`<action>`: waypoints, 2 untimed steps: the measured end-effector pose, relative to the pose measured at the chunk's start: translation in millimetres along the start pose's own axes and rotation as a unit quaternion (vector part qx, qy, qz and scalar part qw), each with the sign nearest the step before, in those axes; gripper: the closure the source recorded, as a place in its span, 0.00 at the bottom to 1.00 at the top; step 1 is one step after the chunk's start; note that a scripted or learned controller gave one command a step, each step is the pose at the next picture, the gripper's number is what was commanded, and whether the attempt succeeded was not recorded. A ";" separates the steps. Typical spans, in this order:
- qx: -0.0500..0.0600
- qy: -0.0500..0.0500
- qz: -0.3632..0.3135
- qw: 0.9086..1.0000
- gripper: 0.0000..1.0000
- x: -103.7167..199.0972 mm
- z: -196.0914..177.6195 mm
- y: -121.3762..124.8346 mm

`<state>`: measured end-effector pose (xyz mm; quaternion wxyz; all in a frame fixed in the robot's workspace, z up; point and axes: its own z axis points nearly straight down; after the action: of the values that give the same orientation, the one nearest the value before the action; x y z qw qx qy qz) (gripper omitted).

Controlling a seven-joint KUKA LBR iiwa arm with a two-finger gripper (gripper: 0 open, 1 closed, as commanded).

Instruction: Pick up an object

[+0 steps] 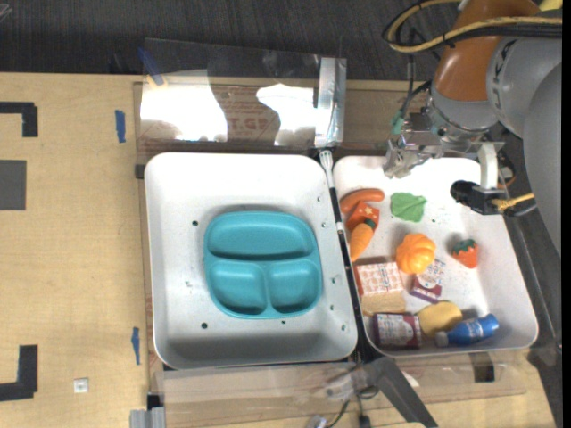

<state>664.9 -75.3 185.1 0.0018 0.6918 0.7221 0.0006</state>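
Note:
My gripper [403, 160] hangs over the back edge of the right bin [517, 283], just behind a green leaf-shaped toy [409, 206]. I see nothing held in it. Below it lie an orange-red hot dog toy [362, 198], a carrot [361, 236], an orange pumpkin [416, 252], a small red fruit [464, 253], a cracker box [378, 279], a can [397, 329], a yellow lemon [440, 315] and a blue bottle [474, 329].
The left bin [169, 194] holds a teal divided plate [263, 261]. A clear plastic sheet [241, 105] stands behind the bins. The grey arm [517, 69] and a black fitting [471, 194] overhang the right bin's back right corner.

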 end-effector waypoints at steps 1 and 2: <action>0.000 0.000 0.000 1.000 0.00 0.1 -0.3 0.1; 0.004 0.001 -0.066 0.998 0.00 -20.6 70.3 -36.0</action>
<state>630.0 -97.5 114.7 -0.0021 0.6430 0.7659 -0.0019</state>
